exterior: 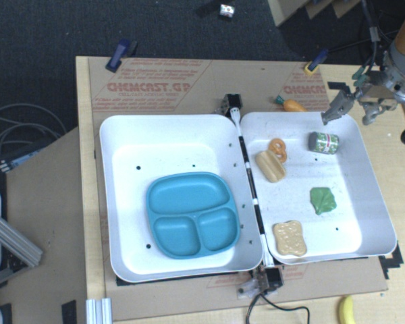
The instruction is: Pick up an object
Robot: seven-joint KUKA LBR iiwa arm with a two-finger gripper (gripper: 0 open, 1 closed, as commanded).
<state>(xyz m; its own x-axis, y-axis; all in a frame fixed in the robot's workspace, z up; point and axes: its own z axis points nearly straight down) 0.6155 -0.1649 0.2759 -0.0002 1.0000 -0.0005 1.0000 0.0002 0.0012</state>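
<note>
Jaws [353, 108] spread wide, nothing between them, hanging above the far right corner of the right bin [364, 181]. Judged as the approach step: no object gripped yet. Nearest candidate a small green-and-silver can [323, 142], lying on its side just below and left of the jaws, apart from them. Next move likely called for: shift inward over the can, line the spread fingers across its round body, descend, close. Risk of the can rolling away, as judged from its shape.

Also in the right bin: an orange ring [278, 147] touching a tan bun-like piece [270, 166] near the left wall, a green leafy lump [322, 200] mid-right, a tan cracker-like slab [289, 238] at the near edge. In the left bin [121, 181]: a blue divided tray [191, 214], its three compartments bare. Both bins side by side on the worktop [94, 100].
</note>
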